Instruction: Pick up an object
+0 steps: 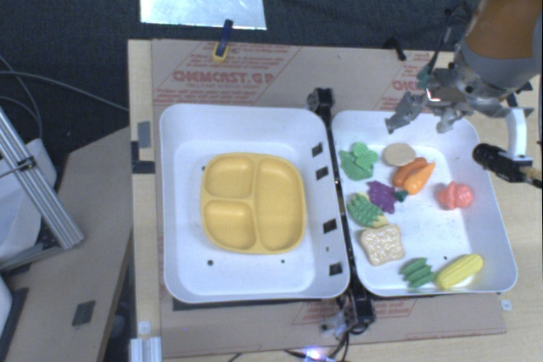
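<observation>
Dark carpet surrounds a cardboard-topped bench (pixel 254 72) that bears two shallow white bins side by side. On the left, one bin (pixel 182 182) holds a yellow divided plate (pixel 253 203), set flat in its middle with its sections bare. Beside it, the right bin (pixel 496 233) holds a scatter of toy food, lying loose and mostly apart so each piece can be reached from above: a green leafy piece (pixel 359 159), a tan round biscuit (pixel 399 153), an orange carrot (pixel 413 175), purple grapes (pixel 381 196), a pink piece (pixel 456 195), a slice of toast (pixel 381 243), green beans (pixel 417 270) and a yellow corn cob (pixel 459 270). My gripper (pixel 422 113) hangs above the far edge of that bin, nearest the biscuit and the green leafy piece. My two fingers are spread apart, pointing downward, with nothing between them and touching nothing. I judge that no piece has been picked yet.
</observation>
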You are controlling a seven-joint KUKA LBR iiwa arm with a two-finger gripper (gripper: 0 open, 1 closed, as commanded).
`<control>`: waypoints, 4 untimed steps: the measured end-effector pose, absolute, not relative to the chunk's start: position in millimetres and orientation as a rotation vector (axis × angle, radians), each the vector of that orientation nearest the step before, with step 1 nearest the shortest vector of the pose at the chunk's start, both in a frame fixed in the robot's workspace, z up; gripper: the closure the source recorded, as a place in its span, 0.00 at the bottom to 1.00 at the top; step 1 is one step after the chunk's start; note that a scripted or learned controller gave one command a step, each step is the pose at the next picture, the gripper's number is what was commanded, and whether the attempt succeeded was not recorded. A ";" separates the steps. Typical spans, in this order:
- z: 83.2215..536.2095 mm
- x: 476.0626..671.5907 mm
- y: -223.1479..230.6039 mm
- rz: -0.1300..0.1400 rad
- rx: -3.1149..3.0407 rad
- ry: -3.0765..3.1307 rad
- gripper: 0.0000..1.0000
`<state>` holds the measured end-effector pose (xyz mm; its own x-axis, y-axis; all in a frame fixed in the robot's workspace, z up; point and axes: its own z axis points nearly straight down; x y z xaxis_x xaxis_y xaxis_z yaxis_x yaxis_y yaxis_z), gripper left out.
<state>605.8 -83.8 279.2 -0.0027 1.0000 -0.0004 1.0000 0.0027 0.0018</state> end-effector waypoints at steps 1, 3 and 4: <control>178.4 558.6 -45.5 -0.009 2.223 2.234 0.00; 105.4 484.0 -90.8 -0.009 2.231 2.215 0.00; 124.4 486.4 -136.6 -0.001 2.222 2.215 0.00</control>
<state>486.4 -136.6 124.4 0.0031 1.0000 -0.0032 1.0000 -0.0031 0.0021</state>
